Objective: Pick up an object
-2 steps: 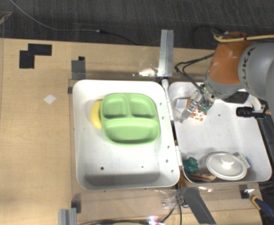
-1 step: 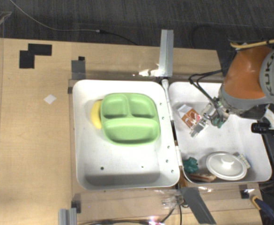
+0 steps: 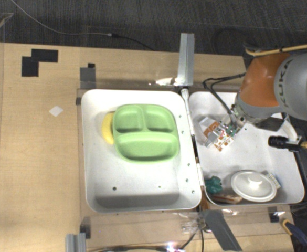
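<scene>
grey arm [image 3: 303, 83], orange band [image 3: 261, 83], black cables [image 3: 221, 80]

A light wooden bench [image 3: 32, 156] carries two shallow white bins set side by side, their inner rims touching. The left bin [image 3: 137, 190] sits near the middle of the bench; the right bin [image 3: 287, 167] lies just beside it. Black tape patches [image 3: 38, 61] are stuck flat on the bench top toward its far left corner, well apart from the bins, and a small pale square scrap [image 3: 55, 110] lies on the wood left of the left bin
</scene>
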`<state>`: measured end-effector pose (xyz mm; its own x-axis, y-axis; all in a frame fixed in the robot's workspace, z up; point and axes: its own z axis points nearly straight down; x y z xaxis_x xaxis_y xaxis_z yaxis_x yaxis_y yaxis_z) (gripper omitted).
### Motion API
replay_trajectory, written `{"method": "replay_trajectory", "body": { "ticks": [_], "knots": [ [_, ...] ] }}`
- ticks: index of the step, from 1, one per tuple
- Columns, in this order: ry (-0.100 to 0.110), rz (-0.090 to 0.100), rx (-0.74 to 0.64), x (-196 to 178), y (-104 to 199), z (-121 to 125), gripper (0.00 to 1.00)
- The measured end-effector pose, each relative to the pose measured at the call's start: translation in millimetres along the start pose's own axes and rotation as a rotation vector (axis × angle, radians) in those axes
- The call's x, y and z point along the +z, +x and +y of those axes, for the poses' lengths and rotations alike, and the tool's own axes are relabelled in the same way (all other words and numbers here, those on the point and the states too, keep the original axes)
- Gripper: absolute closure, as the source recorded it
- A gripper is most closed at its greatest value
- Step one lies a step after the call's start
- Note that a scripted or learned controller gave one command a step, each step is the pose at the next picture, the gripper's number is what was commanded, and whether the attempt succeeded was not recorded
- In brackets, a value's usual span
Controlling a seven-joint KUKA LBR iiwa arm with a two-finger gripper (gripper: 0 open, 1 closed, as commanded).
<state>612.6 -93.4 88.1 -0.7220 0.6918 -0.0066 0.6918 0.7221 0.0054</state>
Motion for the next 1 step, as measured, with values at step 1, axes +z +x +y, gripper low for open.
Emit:
{"method": "replay_trajectory", "body": {
  "ticks": [1],
  "knots": [
    [-0.005,-0.008,-0.005,-13.6,-1.9,2.6,1.00]
  ]
}}
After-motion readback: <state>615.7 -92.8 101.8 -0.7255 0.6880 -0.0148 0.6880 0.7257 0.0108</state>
